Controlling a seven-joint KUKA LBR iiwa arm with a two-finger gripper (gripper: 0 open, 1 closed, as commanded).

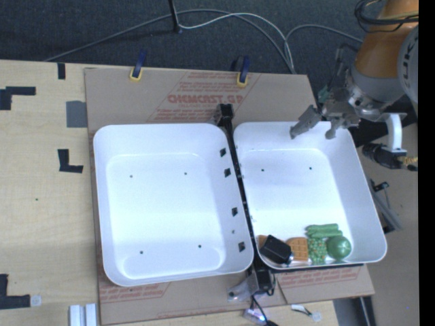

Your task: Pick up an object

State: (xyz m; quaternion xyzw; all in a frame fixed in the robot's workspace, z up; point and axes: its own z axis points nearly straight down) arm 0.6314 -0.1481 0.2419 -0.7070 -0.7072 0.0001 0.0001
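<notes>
Fingers of my hand (317, 128) are spread open above the far edge of the right bin (363, 182); toys (319, 244) lie at its near edge.

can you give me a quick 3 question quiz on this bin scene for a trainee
1. True or false: the gripper hangs over the far rim of the right bin, its fingers spread apart with nothing between them.
2. Which corner of the right bin holds the objects? A) far left B) far right C) near right D) near left
3. Fill in: the black object lies to the ____ of the green ball in the camera view.

Key
1. True
2. C: the black object, an orange piece, green pieces and the green ball cluster along the near edge toward the right.
3. left
</notes>
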